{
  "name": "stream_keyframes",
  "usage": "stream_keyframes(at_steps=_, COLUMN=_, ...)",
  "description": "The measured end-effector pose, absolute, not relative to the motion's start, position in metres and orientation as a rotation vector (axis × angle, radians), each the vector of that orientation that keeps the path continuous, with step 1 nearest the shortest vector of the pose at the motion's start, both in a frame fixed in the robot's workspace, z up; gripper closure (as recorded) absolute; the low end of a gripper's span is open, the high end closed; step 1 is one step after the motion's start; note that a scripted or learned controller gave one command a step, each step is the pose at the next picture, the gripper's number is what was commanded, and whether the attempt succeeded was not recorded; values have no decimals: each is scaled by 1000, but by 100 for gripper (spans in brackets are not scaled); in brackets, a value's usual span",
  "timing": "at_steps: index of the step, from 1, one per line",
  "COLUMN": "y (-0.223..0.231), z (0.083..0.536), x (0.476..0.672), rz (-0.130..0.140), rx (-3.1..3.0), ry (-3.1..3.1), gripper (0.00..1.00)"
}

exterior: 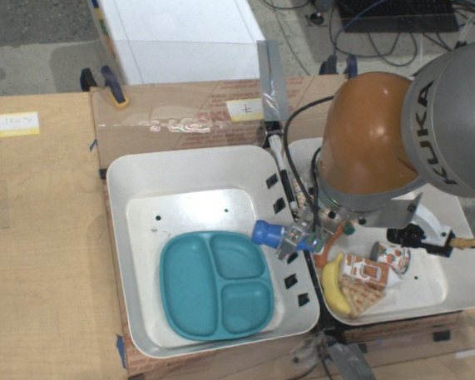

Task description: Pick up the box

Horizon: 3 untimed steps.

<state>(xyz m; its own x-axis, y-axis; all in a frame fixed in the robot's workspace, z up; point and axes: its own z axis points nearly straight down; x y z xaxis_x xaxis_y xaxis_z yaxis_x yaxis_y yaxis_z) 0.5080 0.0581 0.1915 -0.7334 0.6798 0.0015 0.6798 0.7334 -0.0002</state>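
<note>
Just one fixed cam above my bench [42, 245], looking down at a slant on both bins [129, 237], me reaching in from its right.

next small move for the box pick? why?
Probably shift the gripper toward the right bin's front and hold off descending. It sits over the divider between the bins, by the teal tray's corner, while the box lies nearer the front beside the banana, not under it.
</note>
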Motion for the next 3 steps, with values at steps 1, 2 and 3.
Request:
stream_keyframes(at_steps=1, y=40, z=315, x=571, rz=-3, rx=-1500, ry=-2765, gripper=100)
stream_keyframes(at_steps=2, y=-37, z=243, x=599, rz=-1, rx=-1372, ry=-2829, gripper=100)
stream_keyframes(at_steps=3, y=17, z=206, x=631, rz=-3, rx=-1350, ry=-2840, gripper=100)
